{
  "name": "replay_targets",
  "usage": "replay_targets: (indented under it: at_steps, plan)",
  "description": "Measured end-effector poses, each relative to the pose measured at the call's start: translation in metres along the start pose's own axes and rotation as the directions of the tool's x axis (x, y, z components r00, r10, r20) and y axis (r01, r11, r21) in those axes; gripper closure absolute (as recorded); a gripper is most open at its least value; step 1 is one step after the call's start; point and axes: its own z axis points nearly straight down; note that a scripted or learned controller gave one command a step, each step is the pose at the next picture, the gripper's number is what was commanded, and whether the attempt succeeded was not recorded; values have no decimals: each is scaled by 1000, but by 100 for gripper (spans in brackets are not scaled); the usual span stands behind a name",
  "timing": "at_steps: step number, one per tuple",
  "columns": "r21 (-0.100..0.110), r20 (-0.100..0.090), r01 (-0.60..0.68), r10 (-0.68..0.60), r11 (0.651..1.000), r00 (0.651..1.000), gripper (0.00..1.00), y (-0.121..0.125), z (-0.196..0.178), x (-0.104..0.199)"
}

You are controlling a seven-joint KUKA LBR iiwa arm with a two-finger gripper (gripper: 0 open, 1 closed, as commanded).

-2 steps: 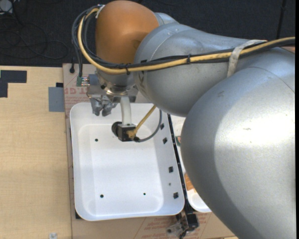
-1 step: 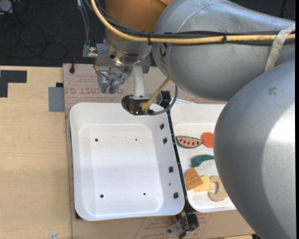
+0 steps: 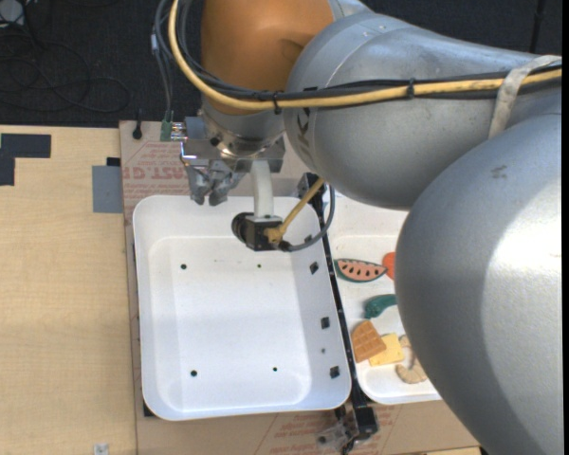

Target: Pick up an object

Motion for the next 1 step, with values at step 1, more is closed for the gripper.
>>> replay_targets:
  at_steps: [1]
  plan:
    - [1,1,-2,2,1000,1000,100,11,53,-25]
